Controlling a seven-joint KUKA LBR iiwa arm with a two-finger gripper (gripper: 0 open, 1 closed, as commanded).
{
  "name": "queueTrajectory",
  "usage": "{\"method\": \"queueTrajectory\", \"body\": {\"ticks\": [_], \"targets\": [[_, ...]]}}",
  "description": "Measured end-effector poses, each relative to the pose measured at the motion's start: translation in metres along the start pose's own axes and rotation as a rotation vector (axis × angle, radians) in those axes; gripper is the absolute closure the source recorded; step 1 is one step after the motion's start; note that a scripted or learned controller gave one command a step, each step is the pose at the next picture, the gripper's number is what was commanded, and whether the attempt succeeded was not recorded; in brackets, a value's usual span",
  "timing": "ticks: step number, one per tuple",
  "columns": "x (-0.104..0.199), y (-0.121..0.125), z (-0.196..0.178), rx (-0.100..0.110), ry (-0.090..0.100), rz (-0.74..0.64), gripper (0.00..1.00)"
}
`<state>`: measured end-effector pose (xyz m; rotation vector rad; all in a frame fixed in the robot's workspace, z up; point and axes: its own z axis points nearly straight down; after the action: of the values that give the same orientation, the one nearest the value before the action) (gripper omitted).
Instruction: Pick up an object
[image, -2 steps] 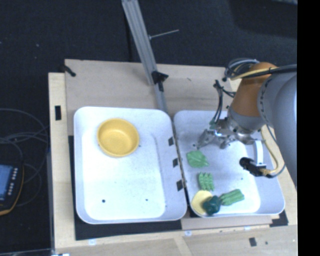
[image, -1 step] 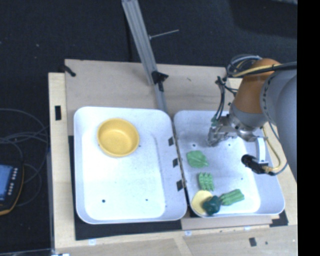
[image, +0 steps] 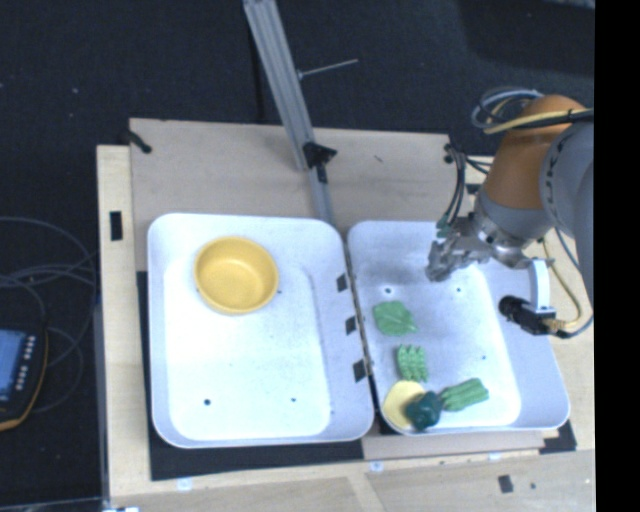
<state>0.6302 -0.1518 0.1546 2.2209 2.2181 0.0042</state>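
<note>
A yellow bowl (image: 236, 274) sits in the left bin (image: 250, 400). In the right bin (image: 520, 385), green toys (image: 396, 318) and a yellow cup (image: 401, 402) lie well below the gripper (image: 441, 262), which hovers over bare floor near the bin's upper edge.

You're looking at a robotics lab test cell. A plywood bench (image: 230, 170) sits on dark flooring and carries two white bins (image: 250, 420) side by side. An aluminium mast (image: 283, 85) rises behind them. Loose cables (image: 50, 265) and a handheld control pendant (image: 20, 375) lie off the left side.
</note>
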Motion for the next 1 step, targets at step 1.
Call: {"method": "queueTrajectory", "body": {"ticks": [1], "targets": [[0.0081,0.0023,-0.0591,-0.002,0.000,-0.002,1.00]]}}
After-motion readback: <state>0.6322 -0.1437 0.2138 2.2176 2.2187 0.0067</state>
